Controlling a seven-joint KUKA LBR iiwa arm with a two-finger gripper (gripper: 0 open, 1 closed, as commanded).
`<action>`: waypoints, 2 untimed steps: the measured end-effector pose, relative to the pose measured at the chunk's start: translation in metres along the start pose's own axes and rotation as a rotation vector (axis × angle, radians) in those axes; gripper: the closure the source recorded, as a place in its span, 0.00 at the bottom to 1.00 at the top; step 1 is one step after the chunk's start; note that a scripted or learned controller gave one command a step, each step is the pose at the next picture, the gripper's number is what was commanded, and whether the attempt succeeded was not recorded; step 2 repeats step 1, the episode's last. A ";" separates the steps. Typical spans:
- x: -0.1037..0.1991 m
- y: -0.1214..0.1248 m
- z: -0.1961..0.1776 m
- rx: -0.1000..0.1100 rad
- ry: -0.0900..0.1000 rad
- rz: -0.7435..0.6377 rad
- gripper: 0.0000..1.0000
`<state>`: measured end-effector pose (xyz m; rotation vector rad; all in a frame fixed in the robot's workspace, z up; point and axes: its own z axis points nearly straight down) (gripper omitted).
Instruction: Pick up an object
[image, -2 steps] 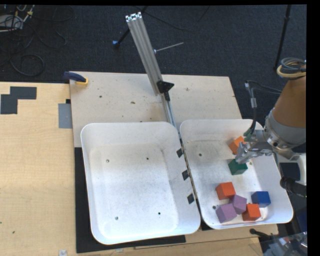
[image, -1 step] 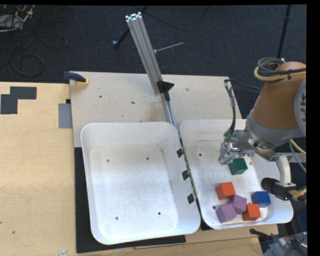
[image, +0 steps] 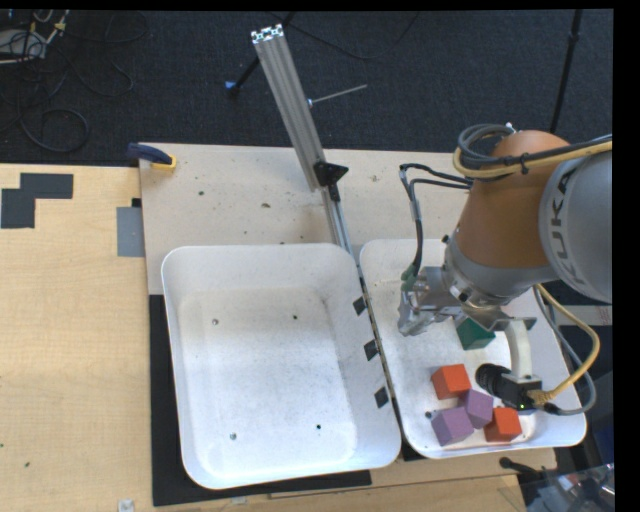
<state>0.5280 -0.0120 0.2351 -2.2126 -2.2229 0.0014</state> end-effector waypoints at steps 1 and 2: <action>0.059 -0.020 0.001 0.001 0.000 0.000 1.00; 0.059 -0.020 0.001 0.001 0.000 0.000 1.00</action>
